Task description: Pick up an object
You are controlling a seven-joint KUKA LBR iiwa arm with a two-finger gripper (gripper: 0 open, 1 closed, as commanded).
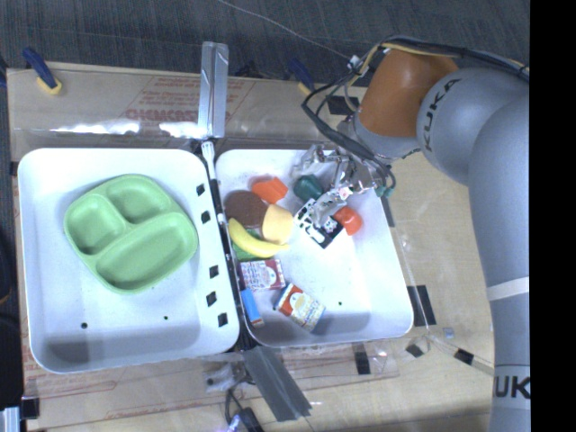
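My gripper (329, 187) reaches down into the back of the right bin (378, 277). It hangs over a cluster of small items: a teal object (308, 187) just to its left, a red-orange piece (350, 221) to its lower right, and a black-and-white card (318, 224) right below it. Farther left lie an orange piece (269, 188), a brown round item (244, 206), a pale yellow item (278, 225) and a banana (247, 240). Nothing is visibly lifted off the bin floor.
A red-and-white carton (262, 274), a printed packet (300, 306) and a small blue item (251, 307) lie at the right bin's front left. The left bin (45, 322) holds a green divided plate (131, 231). The grey arm (477, 133) spans the right side.
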